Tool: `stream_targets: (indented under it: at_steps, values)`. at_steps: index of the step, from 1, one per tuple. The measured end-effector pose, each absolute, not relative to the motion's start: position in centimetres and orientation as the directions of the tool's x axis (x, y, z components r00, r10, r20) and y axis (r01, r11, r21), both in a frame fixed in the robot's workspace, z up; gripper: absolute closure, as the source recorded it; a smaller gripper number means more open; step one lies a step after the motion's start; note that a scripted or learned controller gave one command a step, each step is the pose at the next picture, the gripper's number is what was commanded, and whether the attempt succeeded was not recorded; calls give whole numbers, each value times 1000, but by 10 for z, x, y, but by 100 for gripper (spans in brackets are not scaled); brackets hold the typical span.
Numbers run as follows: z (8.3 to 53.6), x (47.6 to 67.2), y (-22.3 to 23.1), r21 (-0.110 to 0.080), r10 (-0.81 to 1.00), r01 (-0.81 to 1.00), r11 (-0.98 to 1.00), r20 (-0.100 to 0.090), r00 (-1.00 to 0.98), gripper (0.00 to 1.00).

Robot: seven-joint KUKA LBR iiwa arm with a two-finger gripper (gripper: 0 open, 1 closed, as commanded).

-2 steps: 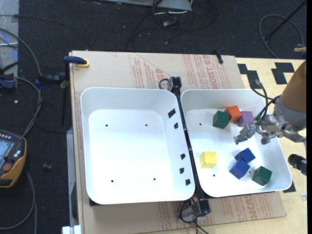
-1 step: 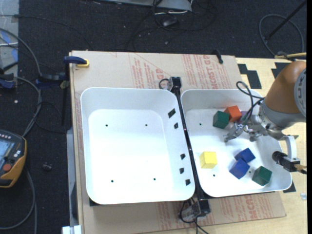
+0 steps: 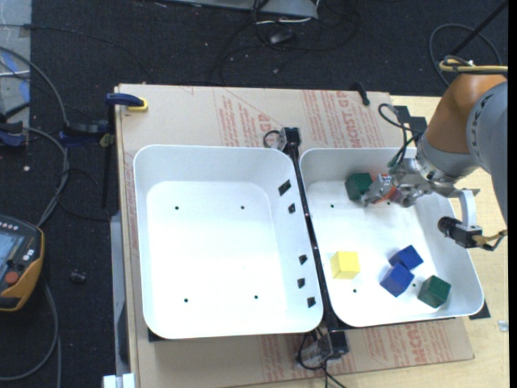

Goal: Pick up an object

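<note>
End effector (image 3: 378, 192) beside squat green block (image 3: 358, 187), long axis unclear.

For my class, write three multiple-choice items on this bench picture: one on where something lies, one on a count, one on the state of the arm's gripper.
1. Which bin holds the small yellow cube?
A. the left white bin
B. the right white bin
C. neither; it lies on the cardboard

2. How many blue blocks lie in the right white bin?
A. none
B. two
C. five

3. Where is the gripper?
A. low in the right bin, beside the dark green block at its far end
B. over the left white bin
C. outside both bins

Key: 1 B, the cube lies right of the divider. 2 B, two touching blue blocks lie near the front. 3 A, the gripper's tip meets the far green block.
</note>
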State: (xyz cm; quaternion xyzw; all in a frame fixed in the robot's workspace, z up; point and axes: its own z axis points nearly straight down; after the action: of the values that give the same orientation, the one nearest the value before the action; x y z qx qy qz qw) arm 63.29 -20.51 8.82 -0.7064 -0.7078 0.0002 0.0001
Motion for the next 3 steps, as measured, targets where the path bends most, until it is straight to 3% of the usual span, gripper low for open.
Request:
stream_targets:
  at_steps: [1, 2, 3]
  values:
    - [87, 648, -177, -8, 1000, 1000, -3, 2, 3, 0]
    - [96, 648, -176, -10, 1000, 1000, -1, 1, 1, 100]
    - [92, 654, -145, -15, 1000, 1000, -2, 2, 2, 100]
